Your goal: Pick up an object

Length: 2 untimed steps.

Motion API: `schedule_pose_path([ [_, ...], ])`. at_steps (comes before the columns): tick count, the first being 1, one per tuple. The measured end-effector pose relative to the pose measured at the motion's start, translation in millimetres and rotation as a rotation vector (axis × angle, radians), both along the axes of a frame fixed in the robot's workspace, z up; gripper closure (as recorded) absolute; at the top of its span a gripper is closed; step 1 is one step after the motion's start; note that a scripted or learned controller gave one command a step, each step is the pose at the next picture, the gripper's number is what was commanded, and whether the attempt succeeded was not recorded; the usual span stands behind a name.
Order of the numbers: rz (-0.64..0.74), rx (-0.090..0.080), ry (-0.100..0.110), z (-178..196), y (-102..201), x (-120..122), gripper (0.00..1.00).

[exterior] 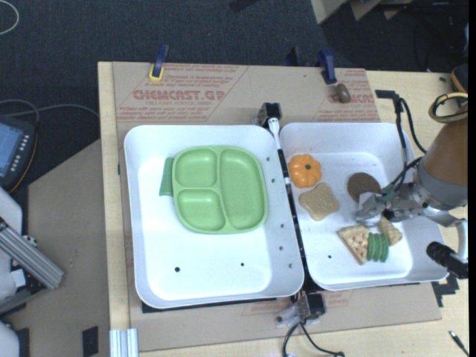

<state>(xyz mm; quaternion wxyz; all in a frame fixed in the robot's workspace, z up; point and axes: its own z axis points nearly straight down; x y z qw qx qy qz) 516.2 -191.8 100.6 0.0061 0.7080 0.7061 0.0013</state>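
Observation:
The right bin (335, 143) holds an orange pumpkin toy (305, 170), a tan bread slice (320, 201), a brown round piece (361, 185), a pizza slice (355, 241) and a green pickle-like piece (377, 247). My gripper (374, 210) is low in the right bin, just below the brown piece and above the pizza slice and green piece. A tan item (391, 233) lies right under it.
The left bin (149, 259) holds a green divided plate (220, 189). A black divider strip (286, 192) runs between the bins. Blue clamps (326, 65) and a yellow clamp (157, 70) sit on the cardboard at the back. Cables (401, 125) hang at the right.

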Motion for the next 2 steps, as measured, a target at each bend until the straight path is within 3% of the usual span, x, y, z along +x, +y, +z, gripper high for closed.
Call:
schedule_pose_path([
  [1,0.001,-0.001,-0.004,10,0,1,1.00],
  [2,0.002,0.004,0.007,68,-8,0,1.00],
])
